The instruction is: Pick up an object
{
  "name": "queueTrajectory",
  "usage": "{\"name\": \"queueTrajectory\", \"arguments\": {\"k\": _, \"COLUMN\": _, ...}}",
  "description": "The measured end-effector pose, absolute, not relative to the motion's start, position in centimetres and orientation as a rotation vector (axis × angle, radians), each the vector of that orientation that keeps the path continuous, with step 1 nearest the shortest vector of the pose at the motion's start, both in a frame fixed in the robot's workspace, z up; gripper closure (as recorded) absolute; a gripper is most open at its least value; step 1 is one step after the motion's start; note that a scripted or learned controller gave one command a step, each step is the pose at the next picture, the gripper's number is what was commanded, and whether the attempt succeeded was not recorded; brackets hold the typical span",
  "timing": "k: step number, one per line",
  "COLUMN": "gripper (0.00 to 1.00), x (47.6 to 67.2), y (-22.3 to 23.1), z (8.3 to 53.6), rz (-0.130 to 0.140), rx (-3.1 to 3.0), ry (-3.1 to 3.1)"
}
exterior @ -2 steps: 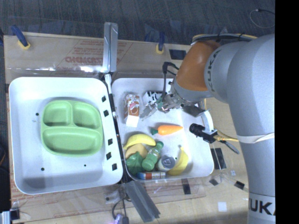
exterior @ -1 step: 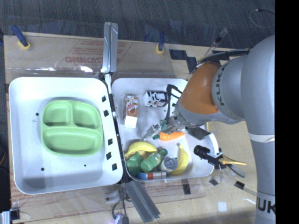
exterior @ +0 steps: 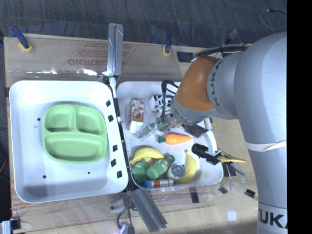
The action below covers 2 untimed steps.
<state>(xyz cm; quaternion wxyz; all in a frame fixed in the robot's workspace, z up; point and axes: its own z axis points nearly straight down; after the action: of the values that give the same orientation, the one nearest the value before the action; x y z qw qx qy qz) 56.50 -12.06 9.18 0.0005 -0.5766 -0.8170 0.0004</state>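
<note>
Deep in the right bin [exterior: 213, 175], the gripper [exterior: 162, 122] hangs low over the clutter near the bin's centre. Whether it is spread or pressed together cannot be told from this slant, and nothing is seen held in it. At its 5 o'clock, just apart from it, lies a toy carrot [exterior: 178, 139], orange with a green tip. At its 10 o'clock a small brown-and-white packet [exterior: 137, 112] lies flat, and a black-and-white patterned item [exterior: 159, 101] sits at its 12 o'clock. Toward the bin's 6 o'clock, two bananas [exterior: 146, 154] bracket a pair of green bottles [exterior: 150, 169], with a marker [exterior: 160, 183] against the near wall. The step in hand looks to be the descent onto a target, with the pick not yet made; the carrot or the packet seems the likeliest prize. The next move would call for settling squarely over one item, closing firmly and lifting straight up, clear of its neighbours. At 9 o'clock the left bin [exterior: 24, 179] carries a green divided plate [exterior: 75, 133]. Legible writing is scant: "UKA" shows on the arm [exterior: 263, 106] at the frame's 4 o'clock, while the red print on the board [exterior: 63, 52] behind the bins and the packet's label are too small to read
</note>
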Motion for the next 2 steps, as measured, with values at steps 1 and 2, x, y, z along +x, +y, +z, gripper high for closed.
{"name": "queueTrajectory", "arguments": {"k": 1, "gripper": 0.0, "x": 61.9, "y": -9.6, "z": 9.2, "rz": 0.002, "rx": -1.815, "ry": -2.562}}
{"name": "queueTrajectory", "arguments": {"k": 2, "gripper": 0.0, "x": 64.7, "y": -12.7, "z": 8.8, "rz": 0.025, "rx": -1.959, "ry": -2.38}}
